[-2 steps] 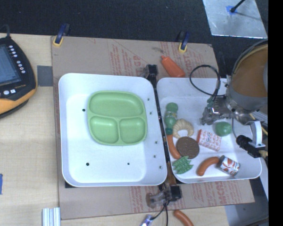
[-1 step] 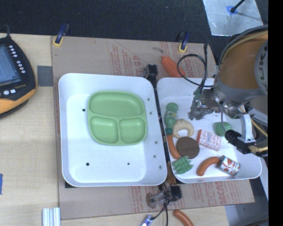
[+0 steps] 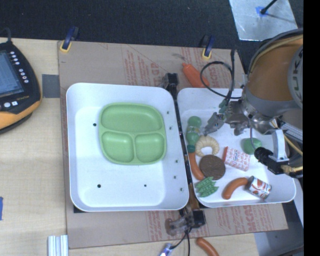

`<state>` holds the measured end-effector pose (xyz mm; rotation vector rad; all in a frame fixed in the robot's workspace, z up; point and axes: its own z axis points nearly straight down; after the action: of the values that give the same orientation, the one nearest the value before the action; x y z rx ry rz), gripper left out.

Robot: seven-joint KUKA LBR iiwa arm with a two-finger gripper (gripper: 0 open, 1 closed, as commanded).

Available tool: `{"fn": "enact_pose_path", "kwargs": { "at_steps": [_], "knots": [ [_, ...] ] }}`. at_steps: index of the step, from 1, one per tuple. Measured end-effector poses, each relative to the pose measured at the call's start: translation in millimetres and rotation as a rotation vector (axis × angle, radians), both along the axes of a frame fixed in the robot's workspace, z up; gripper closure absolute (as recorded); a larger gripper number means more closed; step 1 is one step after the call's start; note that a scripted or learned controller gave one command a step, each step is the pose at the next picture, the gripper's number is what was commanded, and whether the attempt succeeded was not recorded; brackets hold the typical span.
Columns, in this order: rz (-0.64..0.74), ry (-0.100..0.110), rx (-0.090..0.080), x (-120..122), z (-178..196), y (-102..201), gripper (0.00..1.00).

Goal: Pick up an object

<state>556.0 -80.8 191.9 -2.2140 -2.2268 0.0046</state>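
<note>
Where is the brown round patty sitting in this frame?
The brown patty lies in the right bin, near its middle, just below the beige ring and left of the pink-and-white packet.

Two white bins [image 3: 74,143] sit side by side, one holding a single green divided plate [image 3: 132,133], the other two toy sausages [image 3: 234,188], one brown patty [image 3: 212,166], one small can [image 3: 258,187] and one pink packet [image 3: 237,158].

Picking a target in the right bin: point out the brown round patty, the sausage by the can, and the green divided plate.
brown round patty [image 3: 212,167]: camera view, centre of its top face.
sausage [image 3: 234,188]: camera view, middle of its length.
green divided plate [image 3: 132,133]: camera view, centre ridge.
</note>
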Motion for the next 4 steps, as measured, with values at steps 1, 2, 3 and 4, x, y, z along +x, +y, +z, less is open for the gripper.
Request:
{"fn": "enact_pose_path", "kwargs": {
  "at_steps": [1, 2, 3, 4],
  "knots": [
    [-0.002, 0.000, 0.000, -41.2, -28.9, -39.0, 0.00],
    [0.000, -0.006, -0.002, -33.3, -94.0, -38.4, 0.00],
    [0.005, -0.006, -0.006, -32.7, -83.0, -41.1, 1.00],
    [0.005, -0.006, -0.006, -32.7, -83.0, -41.0, 0.00]
  ]
}}
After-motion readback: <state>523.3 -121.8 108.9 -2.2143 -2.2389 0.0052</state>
